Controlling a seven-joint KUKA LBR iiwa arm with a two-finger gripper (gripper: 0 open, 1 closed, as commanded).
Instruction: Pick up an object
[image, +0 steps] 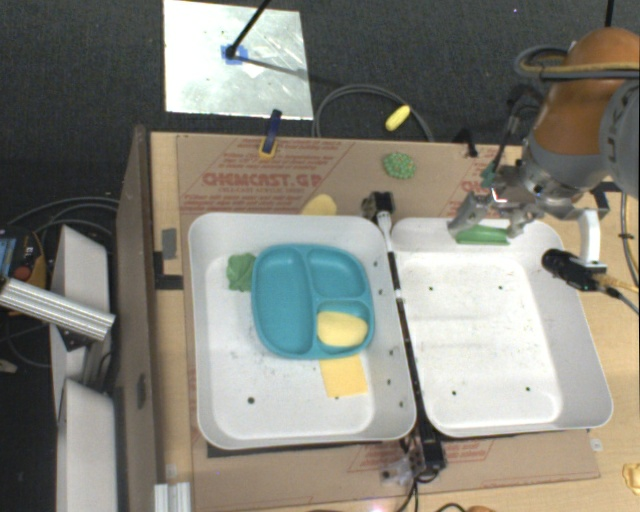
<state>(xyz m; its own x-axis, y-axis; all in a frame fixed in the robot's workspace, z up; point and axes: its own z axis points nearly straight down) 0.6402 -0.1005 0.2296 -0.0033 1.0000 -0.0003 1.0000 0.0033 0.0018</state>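
Observation:
My gripper hangs over the far rim of the right bin, with its fingers spread open. A flat green piece lies at that rim right under the fingertips, between them. In the left bin a blue divided plate carries a rounded yellow object. A flat yellow square lies just in front of the plate, and a green leafy piece sits at its left.
A yellow piece rests behind the left bin's far rim. On the cardboard behind lie a green round thing and a yellow object. A black part sticks in at the right bin's right rim.

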